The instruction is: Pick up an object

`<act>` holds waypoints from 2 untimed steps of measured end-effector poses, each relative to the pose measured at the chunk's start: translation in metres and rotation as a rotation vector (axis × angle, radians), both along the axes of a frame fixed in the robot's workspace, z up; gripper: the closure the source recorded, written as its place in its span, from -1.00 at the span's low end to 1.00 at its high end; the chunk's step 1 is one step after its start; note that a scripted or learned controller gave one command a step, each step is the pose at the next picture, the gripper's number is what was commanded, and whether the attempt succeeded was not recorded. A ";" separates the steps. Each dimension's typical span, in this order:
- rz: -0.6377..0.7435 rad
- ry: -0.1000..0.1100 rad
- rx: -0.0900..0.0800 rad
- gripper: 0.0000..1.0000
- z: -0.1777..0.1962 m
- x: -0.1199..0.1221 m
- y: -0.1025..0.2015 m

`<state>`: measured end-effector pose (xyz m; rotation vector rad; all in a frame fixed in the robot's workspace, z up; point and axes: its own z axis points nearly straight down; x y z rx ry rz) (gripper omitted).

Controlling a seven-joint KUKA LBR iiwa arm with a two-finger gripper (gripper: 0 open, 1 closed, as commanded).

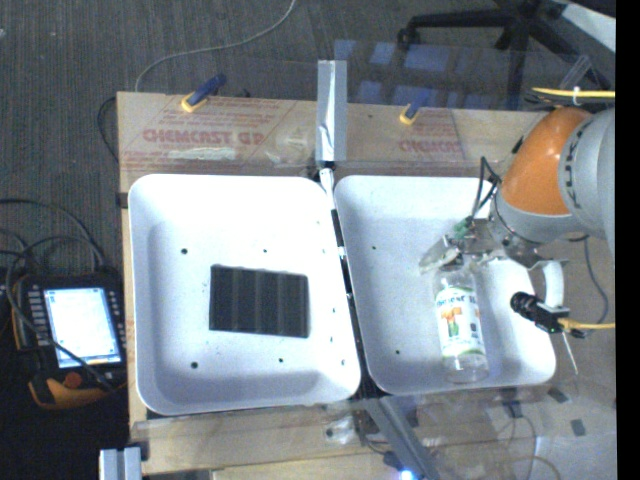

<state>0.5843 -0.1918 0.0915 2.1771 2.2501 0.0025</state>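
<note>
A clear plastic bottle with a white label bearing orange and green print lies in the right bin, its length running toward the bin's front edge. My gripper hangs low over the right bin just behind the bottle's top end, under the orange band of the arm. Something small and pale sits at the gripper's tip; I cannot make out what it is. A flat black rectangular object lies in the middle of the left bin.
The two white bins meet at a ridge in the middle. A handheld controller with a lit screen lies on the floor to the left. Yellow clamps hold the board behind the bins. A cable plug sticks out near the right bin's right wall.
</note>
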 end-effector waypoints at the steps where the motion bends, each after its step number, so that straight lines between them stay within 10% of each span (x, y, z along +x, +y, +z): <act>1: 0.160 0.008 0.003 -1.00 0.091 -0.014 0.001; 2: 0.072 0.003 0.010 -1.00 0.004 0.023 -0.023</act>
